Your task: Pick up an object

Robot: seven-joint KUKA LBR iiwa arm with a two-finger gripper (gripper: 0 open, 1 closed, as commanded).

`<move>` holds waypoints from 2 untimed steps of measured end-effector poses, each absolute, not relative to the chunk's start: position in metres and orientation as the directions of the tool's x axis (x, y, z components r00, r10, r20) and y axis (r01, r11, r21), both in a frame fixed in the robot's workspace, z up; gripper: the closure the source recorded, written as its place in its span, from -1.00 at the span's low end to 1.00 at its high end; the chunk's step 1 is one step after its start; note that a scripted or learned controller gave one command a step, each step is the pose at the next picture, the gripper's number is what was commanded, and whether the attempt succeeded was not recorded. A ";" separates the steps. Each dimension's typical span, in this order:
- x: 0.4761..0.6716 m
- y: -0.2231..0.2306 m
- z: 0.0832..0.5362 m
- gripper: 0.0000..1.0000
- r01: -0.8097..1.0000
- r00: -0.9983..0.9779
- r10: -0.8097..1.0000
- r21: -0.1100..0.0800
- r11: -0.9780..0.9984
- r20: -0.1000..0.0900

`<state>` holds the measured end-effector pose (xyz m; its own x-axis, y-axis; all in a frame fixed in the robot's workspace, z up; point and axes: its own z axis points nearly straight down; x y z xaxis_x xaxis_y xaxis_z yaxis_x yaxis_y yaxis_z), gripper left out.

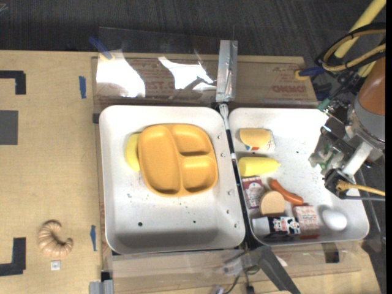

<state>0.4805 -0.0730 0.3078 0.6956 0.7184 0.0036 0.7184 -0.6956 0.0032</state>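
The claw [335, 167] hangs over the right-hand edge of the right bin [300, 122], hard against the far wall, and from the overhead camera I honestly cannot tell how it is set or whether it has anything in it; nothing I can make out sits in its grasp. The objects worth going for all lie to its left, crowded along the inner side of that bin: a yellow and white toy piece [255, 139] at the top, a yellow corn-like piece [257, 165] under it, an orange carrot-like stick [285, 192] lying at a slant, a tan bread-shaped piece [273, 203] touching it, a couple of small printed cartons [285, 225] along the bottom wall, and a pale egg-shaped thing [334, 218] in the lower right corner, nearest the claw. To my eye the pale egg is the sensible pick: it stands apart from the clutter, so a straight descent would not snag a neighbour, though its roundness may let it squirt out, so centre well over it. The carrot and bread touch, which invites a double or a slip. The left bin [116, 182] holds a yellow divided tray [177, 158] over a yellow-green disc [131, 152], too broad to pinch. A tan ridged toy [55, 238] lies out on the bench [43, 133].
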 end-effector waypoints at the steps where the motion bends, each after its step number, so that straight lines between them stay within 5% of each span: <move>1: 0.494 -0.136 0.307 1.00 0.931 0.364 0.931 0.002 -0.364 -0.002; 2: 0.481 -0.106 0.379 1.00 0.931 -0.366 0.931 0.005 0.366 -0.004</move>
